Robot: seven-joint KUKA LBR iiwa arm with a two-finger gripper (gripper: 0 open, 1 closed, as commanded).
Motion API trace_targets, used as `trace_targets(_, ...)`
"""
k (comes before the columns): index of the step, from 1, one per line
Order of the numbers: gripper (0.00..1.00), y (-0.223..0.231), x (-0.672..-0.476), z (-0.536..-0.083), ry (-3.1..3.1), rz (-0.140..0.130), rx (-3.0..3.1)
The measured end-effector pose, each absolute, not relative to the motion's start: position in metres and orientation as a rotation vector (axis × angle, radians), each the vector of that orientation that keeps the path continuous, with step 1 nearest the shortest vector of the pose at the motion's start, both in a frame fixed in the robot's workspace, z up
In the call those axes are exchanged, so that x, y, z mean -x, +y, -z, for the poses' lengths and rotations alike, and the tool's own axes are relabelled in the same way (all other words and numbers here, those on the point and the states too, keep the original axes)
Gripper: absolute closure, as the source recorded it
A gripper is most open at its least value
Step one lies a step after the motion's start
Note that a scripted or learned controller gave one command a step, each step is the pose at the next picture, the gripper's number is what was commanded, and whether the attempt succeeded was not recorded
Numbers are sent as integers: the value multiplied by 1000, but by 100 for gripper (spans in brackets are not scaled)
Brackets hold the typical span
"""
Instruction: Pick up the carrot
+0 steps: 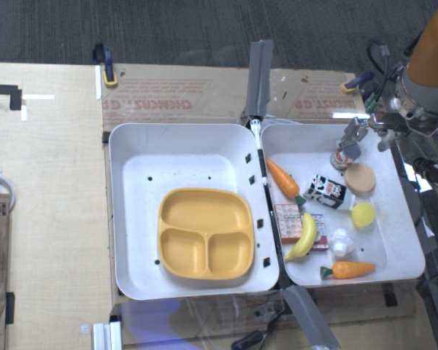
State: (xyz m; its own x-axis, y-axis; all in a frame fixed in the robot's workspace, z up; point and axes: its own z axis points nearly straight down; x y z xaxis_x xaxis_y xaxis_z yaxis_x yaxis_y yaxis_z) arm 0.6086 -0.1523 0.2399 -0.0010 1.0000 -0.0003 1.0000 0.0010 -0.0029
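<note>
There are two carrots in the right bin [401,195], and that is the first trap. One carrot [283,179] lies near the bin's left wall, slanted, its green end pointing down toward the red packet [287,214] and the banana [304,237]. The other carrot [352,270] lies along the front edge, green end to the left, just past a small white thing [341,243].

The gripper [348,149] hangs over the bin's back right part, well apart from both, close above a tan disc [360,179]; whether its fingers are spread or pressed together I cannot tell.

A descent from here would likely meet the disc or the black-and-white carton [327,191]. Both carrots are smooth, tapered and orange, so they could roll or squirt out of a pinch. The left one sits close to the wall, leaving little room for the fingers.
</note>
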Motion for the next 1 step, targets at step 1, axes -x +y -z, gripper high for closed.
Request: trace_targets(1, 0, -38, -613, -240, -2062, -5, 2367)
